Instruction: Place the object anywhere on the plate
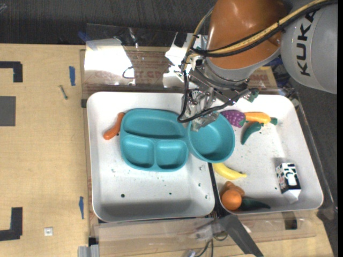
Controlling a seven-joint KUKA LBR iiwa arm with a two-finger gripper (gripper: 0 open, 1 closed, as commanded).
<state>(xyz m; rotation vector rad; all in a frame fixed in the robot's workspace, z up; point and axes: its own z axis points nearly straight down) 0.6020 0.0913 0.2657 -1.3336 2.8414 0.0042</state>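
The round bowl [214, 141] stands upright with its opening upward, touching the right edge of the plate [153, 141], whose long side runs from left to right, and it sits over the seam where the left bin [102, 197] meets the right bin [308, 159]. The arm [252, 28] comes from the upper right of the plate and bends down, so the gripper [201, 115] hangs at the bowl's upper-left rim; I cannot tell if it is closed or apart. On the arm's grey shell I read "KUKA".

End effector [201, 116] low, arm overhead
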